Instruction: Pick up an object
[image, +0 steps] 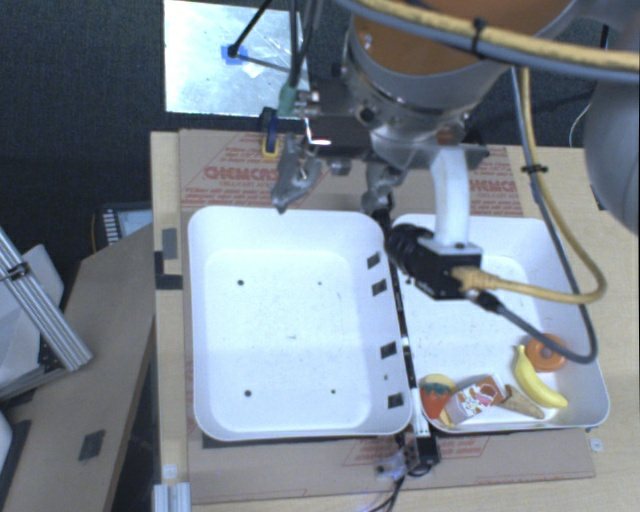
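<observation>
The gripper hangs above the far rim of the left bin, jaws apart, gripping nothing. A banana, an orange fruit and a packet lie in the right bin's near corner.

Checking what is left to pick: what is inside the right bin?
In the right bin, at its near end: a banana, an orange piece, and a few small packaged toys. The arm covers part of the far end.
</observation>
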